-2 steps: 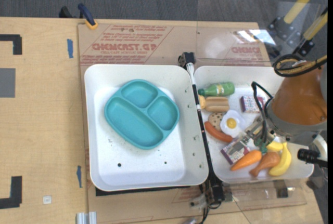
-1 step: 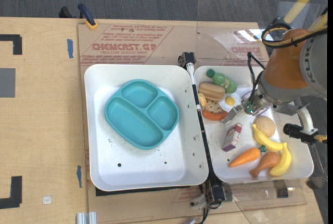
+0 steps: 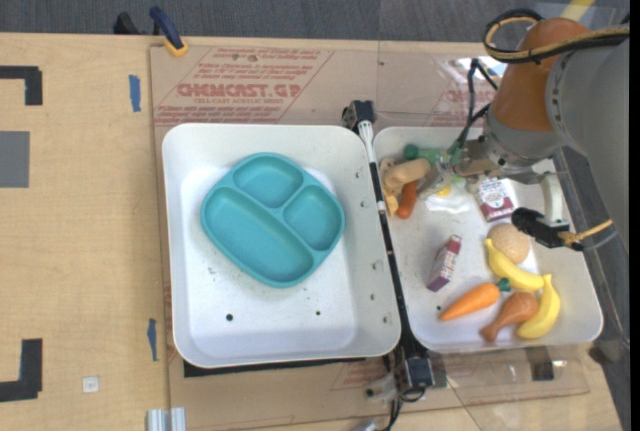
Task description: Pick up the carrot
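Two white bins sit side by side on the surface [image 3: 80,219], on a cardboard sheet [image 3: 240,79] w/ red print. The left bin [image 3: 190,219] holds a teal divided plate [image 3: 272,217], lying flat near its middle.

The right bin [image 3: 415,314] holds the rest. The carrot [image 3: 470,300] lies flat toward the bin's near side, low in the view, w/ its thin tip pointing left and its thick end a bit higher at the right. A drumstick [image 3: 508,312] lies just beside its thick end, maybe touching. A banana [image 3: 545,309] curves along the drumstick's right, and a 2nd banana [image 3: 515,269] lies above the carrot's thick end, w/ a pale roll [image 3: 508,241] at its top. A dark red packet [image 3: 445,261] stands tilted just above-left of the carrot, apart from it.

The grey arm [image 3: 590,109] reaches in from the right w/ its orange band [image 3: 530,69] over the bin's far right corner. The end effector [image 3: 460,161] is at the far side of the right bin, near a bun [image 3: 405,174] and a sausage [image 3: 406,201] by the bin's left wall, and next to a red-and-white carton [image 3: 493,197]. Whether it's spread or pressed together: can't tell, as the wrist hides it. Nothing is seen held in it.

The carrot is well apart from the end effector, nearer the view's bottom and slightly right of it, w/ the packet between them.
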You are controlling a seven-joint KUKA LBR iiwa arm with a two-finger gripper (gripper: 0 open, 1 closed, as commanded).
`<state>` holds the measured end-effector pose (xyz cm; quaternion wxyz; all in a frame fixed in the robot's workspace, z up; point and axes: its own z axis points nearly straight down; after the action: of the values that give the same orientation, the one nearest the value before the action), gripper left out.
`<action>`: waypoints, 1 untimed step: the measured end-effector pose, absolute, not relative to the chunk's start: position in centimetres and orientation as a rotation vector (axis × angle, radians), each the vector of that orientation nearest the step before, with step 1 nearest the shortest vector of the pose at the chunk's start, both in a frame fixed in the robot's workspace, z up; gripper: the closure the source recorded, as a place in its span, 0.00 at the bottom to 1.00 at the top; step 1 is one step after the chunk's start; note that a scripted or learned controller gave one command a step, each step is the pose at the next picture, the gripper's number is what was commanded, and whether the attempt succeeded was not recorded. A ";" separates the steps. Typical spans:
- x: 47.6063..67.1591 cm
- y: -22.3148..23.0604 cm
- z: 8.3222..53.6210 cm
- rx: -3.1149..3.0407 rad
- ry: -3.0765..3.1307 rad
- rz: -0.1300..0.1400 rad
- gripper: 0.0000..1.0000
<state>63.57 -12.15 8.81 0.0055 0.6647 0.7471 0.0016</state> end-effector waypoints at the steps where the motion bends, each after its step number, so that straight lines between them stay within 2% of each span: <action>1: 52.9 -12.1 9.4 1.629 2.694 -0.002 0.00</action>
<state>52.94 -12.08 9.44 -0.0031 0.5175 0.8557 -0.0007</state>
